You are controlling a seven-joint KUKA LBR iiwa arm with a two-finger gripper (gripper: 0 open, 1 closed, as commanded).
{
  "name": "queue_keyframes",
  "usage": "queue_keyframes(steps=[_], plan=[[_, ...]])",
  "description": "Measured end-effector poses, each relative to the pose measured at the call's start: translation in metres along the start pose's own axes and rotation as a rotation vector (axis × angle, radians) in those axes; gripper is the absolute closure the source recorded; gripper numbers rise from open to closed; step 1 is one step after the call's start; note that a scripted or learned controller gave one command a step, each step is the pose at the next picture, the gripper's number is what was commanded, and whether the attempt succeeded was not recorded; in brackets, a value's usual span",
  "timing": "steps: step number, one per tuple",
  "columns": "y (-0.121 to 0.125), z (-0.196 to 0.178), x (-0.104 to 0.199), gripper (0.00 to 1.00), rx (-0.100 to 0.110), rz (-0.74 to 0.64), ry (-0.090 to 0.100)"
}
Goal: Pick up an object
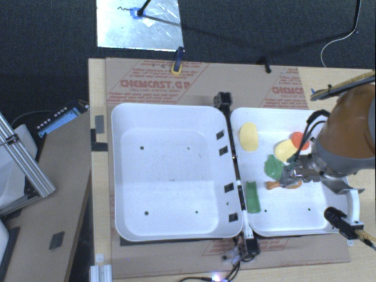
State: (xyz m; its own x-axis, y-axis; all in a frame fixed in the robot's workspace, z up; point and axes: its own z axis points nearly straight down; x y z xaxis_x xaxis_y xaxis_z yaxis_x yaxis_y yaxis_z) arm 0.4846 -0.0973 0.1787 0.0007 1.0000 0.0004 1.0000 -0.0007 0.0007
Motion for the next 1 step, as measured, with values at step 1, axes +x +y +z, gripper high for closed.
queue_keyframes(steps=[1], plan=[[0.0036,-0.0438,-0.0054,1.0,-0.007,-0.004,-0.002]])
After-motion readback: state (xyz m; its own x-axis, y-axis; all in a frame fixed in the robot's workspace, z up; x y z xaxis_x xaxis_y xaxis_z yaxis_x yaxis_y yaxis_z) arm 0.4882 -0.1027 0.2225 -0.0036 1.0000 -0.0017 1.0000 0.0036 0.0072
